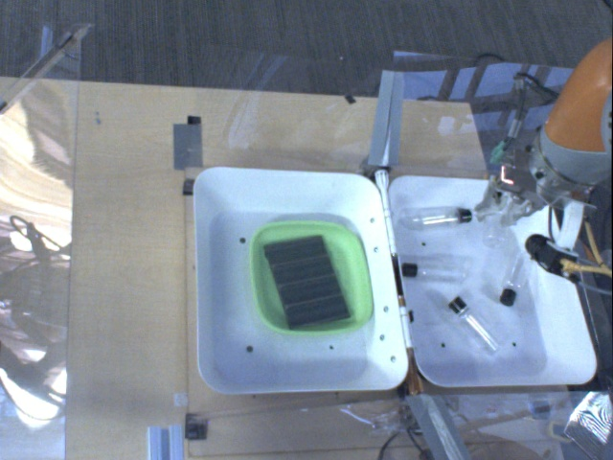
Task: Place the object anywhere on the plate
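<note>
1. I see the gripper (505, 202) at the right bin's (565, 367) back edge; I cannot tell its jaw state.
2. The nearest vial (438, 218) lies just left of it, long axis left-right.
3. The plate (261, 286) sits in the left bin (215, 353).

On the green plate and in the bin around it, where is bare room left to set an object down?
The dark ridged block covers most of the green plate, leaving only narrow green strips beside it. The left bin has bare white floor between plate and walls. The right bin is crowded with clear vials.
</note>
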You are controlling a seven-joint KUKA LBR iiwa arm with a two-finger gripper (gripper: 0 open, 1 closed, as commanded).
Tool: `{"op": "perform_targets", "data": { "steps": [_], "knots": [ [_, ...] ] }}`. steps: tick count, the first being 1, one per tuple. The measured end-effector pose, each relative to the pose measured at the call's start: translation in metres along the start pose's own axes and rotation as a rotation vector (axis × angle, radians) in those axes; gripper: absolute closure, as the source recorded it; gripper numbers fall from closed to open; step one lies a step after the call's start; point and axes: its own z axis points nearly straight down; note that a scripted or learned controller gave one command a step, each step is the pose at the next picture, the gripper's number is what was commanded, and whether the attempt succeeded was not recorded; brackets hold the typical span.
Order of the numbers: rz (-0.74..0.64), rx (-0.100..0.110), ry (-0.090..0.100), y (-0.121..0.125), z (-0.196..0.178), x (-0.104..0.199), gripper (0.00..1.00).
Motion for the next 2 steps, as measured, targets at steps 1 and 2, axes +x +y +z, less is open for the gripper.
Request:
{"op": "perform_targets", "data": {
  "steps": [1, 2],
  "knots": [
    [-0.244, 0.003, 0.002, -0.072, 0.018, 0.027, 1.0],
    [-0.431, 0.003, 0.003, -0.117, 0.01, 0.091, 1.0]
  ]
}}
